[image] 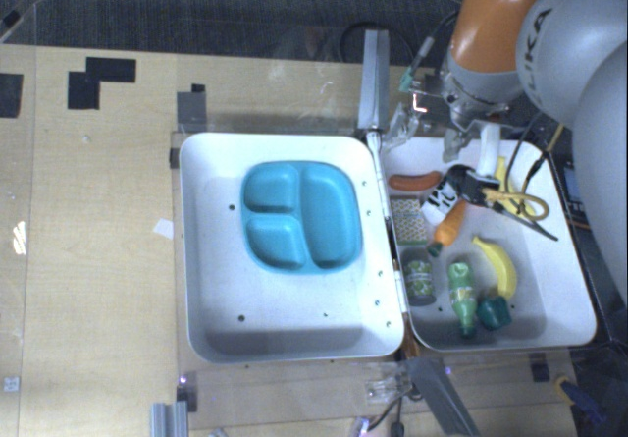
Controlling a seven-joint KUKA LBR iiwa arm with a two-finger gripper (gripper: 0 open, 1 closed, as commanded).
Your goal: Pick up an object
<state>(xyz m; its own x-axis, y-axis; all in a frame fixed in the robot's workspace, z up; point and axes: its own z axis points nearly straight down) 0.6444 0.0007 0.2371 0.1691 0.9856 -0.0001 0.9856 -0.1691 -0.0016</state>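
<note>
Pale wooden bench [88, 258] carries two shallow white bins side by side, seen from above at a slant.

Left bin [211, 317]: one blue divided tray [299, 214], lying flat near the middle.

Right bin [564, 312]: a sausage [416, 182] at the far left end, a banana [497, 266] toward the right, a green bottle [462, 296] near the front wall, a small jar [419, 279] just left of that bottle, a carrot [450, 224] in the middle, and yellow-handled scissors [525, 203] by the right wall.

My arm enters from the right. My claw [469, 145] hangs over the far end of the right bin, above the sausage and scissors. I cannot tell how it is set, and no item is seen in it.
</note>
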